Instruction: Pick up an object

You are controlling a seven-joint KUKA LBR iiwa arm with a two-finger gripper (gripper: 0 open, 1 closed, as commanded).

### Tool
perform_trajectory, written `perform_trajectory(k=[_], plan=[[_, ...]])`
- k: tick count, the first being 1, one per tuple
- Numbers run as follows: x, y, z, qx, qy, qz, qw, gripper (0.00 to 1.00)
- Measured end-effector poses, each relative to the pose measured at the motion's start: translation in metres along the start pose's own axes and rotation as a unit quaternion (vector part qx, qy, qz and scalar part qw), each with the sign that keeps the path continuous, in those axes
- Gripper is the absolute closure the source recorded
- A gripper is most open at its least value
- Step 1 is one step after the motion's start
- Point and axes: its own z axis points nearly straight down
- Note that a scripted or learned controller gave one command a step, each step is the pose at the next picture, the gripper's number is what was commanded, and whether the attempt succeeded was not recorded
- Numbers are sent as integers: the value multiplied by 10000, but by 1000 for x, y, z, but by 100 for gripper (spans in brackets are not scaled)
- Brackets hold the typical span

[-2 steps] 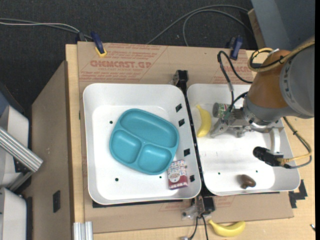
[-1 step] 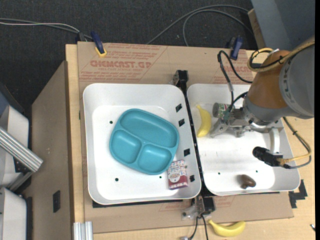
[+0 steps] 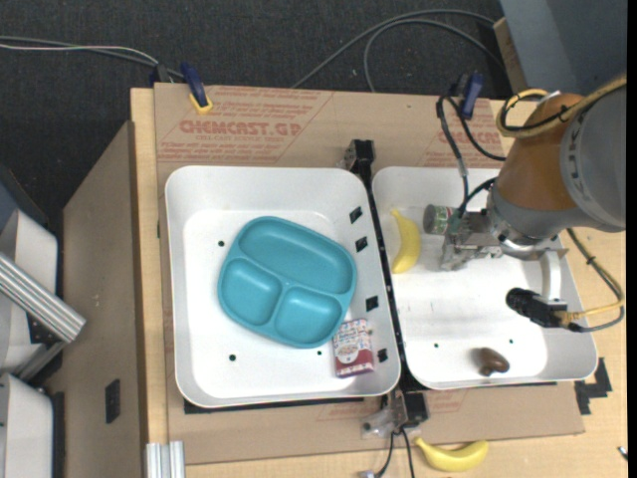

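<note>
You have the tool (image 3: 460, 250) low in the right bin (image 3: 518, 366), close to the bin's left wall and just right of the banana (image 3: 405, 243); from this slanted view you cannot tell how far it is open, and nothing shows in its hold, so treat the pick as not yet made.

The banana is the likeliest target, lying along the divider between the bins; the small brown object (image 3: 491, 362) rests well apart from it near the front rim of the same bin.

Your main risk, as I judge it: the banana sits tight against the wall, so a descent there could catch the rim or push the fruit sideways instead of straddling it; its curved, smooth skin may also roll or slip out on closing.

Watch the black cabled part (image 3: 537, 309) hanging off the arm; it hovers over the bin floor and could sweep the brown object or snag if you swing toward the front.

Elsewhere: the left bin (image 3: 189, 267) carries a blue divided plate (image 3: 287, 281) and a small red-and-white packet (image 3: 352, 348) at its front right corner; a second banana (image 3: 453, 454) lies on the table outside the bins, at the front edge; none of these blocks the approach.
</note>
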Motion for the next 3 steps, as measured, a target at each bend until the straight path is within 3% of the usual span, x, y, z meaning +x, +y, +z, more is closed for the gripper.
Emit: perform_trajectory(k=[1, 3], plan=[[1, 0, -43, -29, -17, -10, 10000, 100], [-5, 13, -170, -48, -23, -13, 10000, 100]])
